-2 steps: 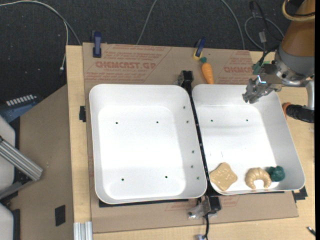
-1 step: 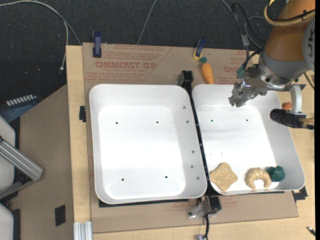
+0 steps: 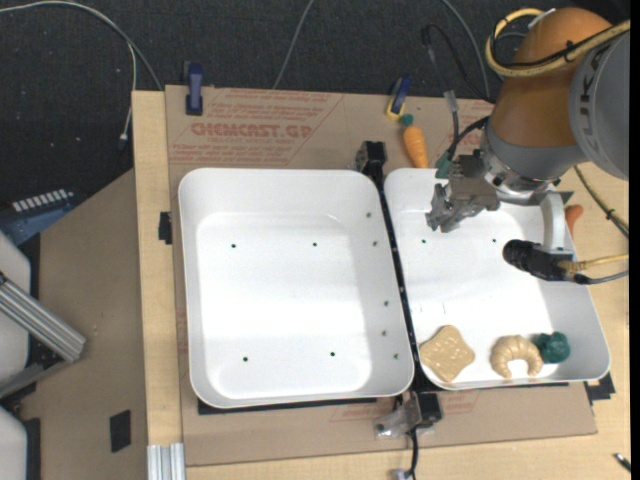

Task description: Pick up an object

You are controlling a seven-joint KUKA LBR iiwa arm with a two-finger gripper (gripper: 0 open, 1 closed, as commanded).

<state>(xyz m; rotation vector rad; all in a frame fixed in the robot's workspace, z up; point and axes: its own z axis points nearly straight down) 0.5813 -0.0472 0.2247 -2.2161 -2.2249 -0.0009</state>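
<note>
My gripper (image 3: 441, 218) hangs over the back left part of the right bin (image 3: 500, 288), its dark fingers pointing down with nothing visible between them. Along that bin's front edge lie a tan square cracker-like piece (image 3: 446, 353), a beige croissant (image 3: 517, 355) and a small dark green object (image 3: 552, 346). All three are well in front of the gripper and apart from it. An orange carrot (image 3: 415, 144) lies on the board behind the right bin.
The left bin (image 3: 290, 288) stands beside the right one, their rims touching at the middle. Blue clamps (image 3: 193, 86) hold the cardboard base at the back. A black cable fitting (image 3: 530, 258) hangs off the arm over the right bin.
</note>
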